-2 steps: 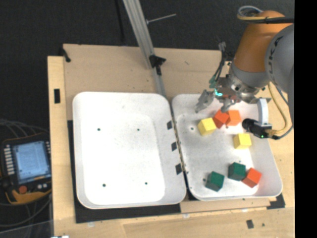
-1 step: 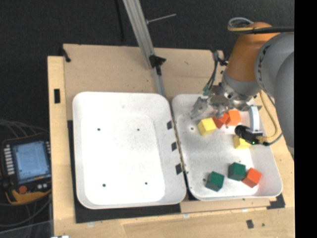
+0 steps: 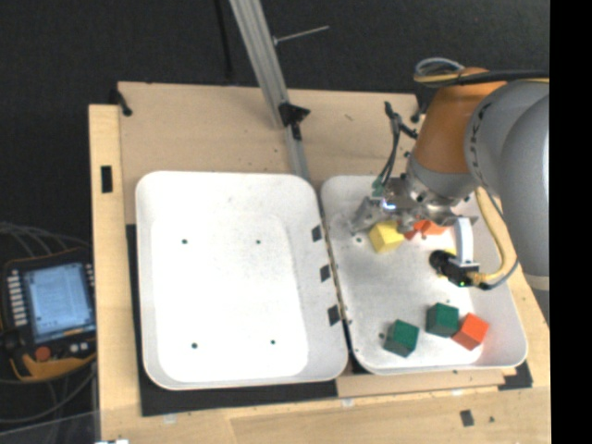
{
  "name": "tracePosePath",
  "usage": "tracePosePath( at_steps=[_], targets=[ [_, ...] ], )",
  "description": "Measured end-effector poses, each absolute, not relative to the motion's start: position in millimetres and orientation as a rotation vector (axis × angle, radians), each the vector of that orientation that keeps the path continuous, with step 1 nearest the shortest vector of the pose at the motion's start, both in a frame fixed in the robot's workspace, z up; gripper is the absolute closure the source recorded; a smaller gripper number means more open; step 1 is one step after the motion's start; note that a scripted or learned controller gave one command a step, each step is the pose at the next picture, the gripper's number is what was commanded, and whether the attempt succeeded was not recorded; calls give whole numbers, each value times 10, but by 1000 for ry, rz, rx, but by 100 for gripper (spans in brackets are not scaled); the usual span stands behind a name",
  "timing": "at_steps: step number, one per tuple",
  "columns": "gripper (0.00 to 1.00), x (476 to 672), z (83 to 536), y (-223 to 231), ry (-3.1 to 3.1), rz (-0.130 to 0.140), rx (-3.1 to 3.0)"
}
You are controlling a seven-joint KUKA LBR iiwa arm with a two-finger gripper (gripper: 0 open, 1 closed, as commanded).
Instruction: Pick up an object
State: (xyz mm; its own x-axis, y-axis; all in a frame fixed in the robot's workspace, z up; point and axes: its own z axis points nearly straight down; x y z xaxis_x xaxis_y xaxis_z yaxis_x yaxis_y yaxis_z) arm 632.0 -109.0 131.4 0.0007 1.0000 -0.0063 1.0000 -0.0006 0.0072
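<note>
My gripper (image 3: pixel 387 215) hangs low over the upper part of the right bin (image 3: pixel 370 285), under the grey arm with its orange band. A yellow block (image 3: pixel 386 239) lies just below and in front of the gripper, close to it or touching it. A small orange piece (image 3: pixel 422 230) shows partly from under the wrist, to the right of the yellow block. At the bin's lower right lie two green blocks (image 3: pixel 401 337) (image 3: pixel 442 319) and an orange block (image 3: pixel 472 330).
The left bin (image 3: pixel 227 276) stands beside the right one, with a narrow gap and black clips between them. A slanted metal post (image 3: pixel 268 72) rises behind the bins. A black cable (image 3: pixel 458 268) loops off the wrist over the right bin. A teach pendant (image 3: pixel 51 308) lies at far left.
</note>
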Motion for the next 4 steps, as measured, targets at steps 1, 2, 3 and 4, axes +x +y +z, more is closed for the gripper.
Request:
tracePosePath(
  at_steps=[1, 2, 3, 4],
  targets=[
    [0, 6378, 1273, -1094, 2204, 20, 2209],
    [100, 6391, 1374, -1105, 2196, 26, 2210],
    [100, 6473, 1960, -1189, 2217, 7, 2217],
    [100, 6484, 2205, -1198, 2222, 5, 2217]
  ],
)
